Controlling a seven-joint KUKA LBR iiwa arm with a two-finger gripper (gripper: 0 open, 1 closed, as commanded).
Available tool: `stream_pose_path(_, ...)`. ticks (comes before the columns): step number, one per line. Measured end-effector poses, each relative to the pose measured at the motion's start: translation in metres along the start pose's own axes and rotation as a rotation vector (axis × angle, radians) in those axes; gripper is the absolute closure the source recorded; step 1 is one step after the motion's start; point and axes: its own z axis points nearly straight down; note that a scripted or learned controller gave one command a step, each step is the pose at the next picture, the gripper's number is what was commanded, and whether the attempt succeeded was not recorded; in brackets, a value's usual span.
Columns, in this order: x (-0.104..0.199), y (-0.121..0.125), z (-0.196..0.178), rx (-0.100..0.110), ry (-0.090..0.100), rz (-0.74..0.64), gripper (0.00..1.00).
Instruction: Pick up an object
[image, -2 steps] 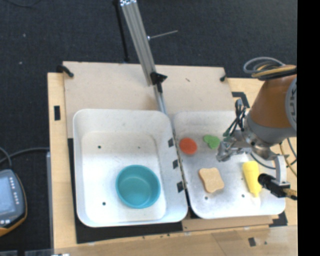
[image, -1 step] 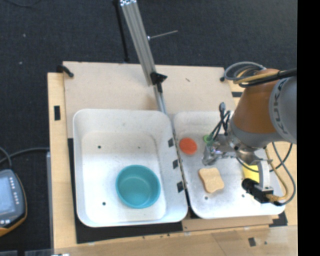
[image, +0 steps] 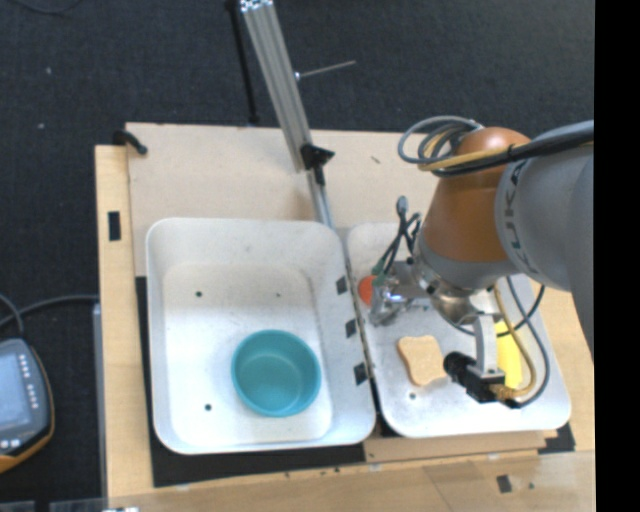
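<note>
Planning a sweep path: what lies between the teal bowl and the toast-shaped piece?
Camera view: between teal bowl and toast-shaped piece, just the bins' adjoining rims.

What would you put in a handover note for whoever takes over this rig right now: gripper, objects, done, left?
Gripper: low over the left part of the right bin, close beside a small red-orange object; grip state unclear.
Objects: a toast-shaped piece lies flat in the right bin; a teal bowl stands upright in the left bin.
Done: nothing visibly lifted.
Left: grasp one object and raise it, probably the red-orange one.
</note>
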Motion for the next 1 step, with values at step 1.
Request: stream_pose_path(1,0.0458,0.001,-0.0034,0.002,0.0,0.001,1.0)
